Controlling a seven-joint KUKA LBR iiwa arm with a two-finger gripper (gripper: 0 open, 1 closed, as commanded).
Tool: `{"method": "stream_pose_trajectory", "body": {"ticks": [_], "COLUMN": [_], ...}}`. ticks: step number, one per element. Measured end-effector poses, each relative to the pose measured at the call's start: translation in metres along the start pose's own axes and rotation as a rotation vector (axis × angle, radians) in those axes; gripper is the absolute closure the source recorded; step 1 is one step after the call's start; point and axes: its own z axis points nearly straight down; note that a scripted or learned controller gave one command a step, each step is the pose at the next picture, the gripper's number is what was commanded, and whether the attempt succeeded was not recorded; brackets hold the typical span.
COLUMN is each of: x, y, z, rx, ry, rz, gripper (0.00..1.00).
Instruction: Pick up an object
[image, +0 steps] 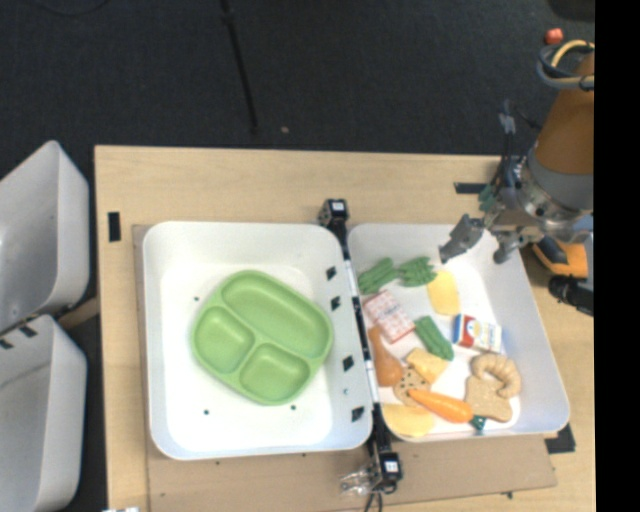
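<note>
A: Which step is this, would you say?

B: The approach, by my reading. The gripper (481, 238) hangs over the far right corner of the right bin (535, 330), and its fingers (458, 240) are spread with nothing between them.

A: And the things to choose from?

B: All piled in that right bin: a yellow lemon-like piece (444, 293) nearest the gripper, green pea pods (398, 272) beside it, a small carton (475, 331), a carrot (440, 405) and a tan pretzel-shaped toy (494, 383) at the near end. The left bin (170, 340) holds a green divided plate (261, 337).

A: So what does the next move call for?

B: Settling on one piece, I think. The yellow one lies a little apart from the clutter, so the fingers could straddle it if the arm (565, 140) drops straight and lines up first. The heap by the divider looks harder; neighbours would crowd the fingers.
</note>
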Motion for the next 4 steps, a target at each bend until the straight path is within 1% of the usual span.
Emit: {"method": "stream_pose_trajectory", "body": {"ticks": [1,2,3,4], "x": [0.027,0.026,0.030,0.112], "y": [-0.079,-0.113,-0.111,-0.103], "z": [0.080,0.159,0.150,0.062], "rx": [0.013,-0.007,-0.003,-0.009], "ry": [0.004,-0.010,-0.001,0.003], "rz": [0.001,0.009,0.011,-0.010], "gripper": [0.00,0.00,1.00,1.00]}}
